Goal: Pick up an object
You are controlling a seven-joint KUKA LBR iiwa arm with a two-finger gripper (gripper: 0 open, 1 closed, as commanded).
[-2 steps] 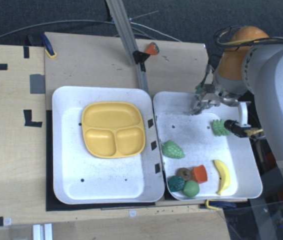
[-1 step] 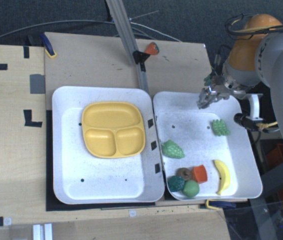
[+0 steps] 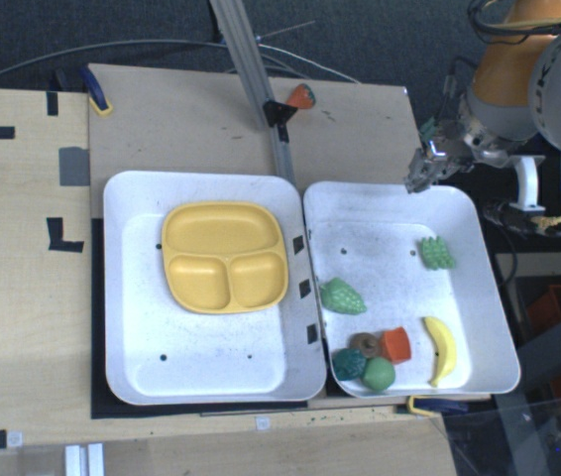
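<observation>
Grey gripper | over right bin far rim | grip unclear, seemingly empty

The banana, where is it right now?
The banana lies in the right bin, near its front right corner, just right of the red block.

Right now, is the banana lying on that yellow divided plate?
No, the banana lies in the right bin, while the yellow plate sits in the left bin.
</observation>
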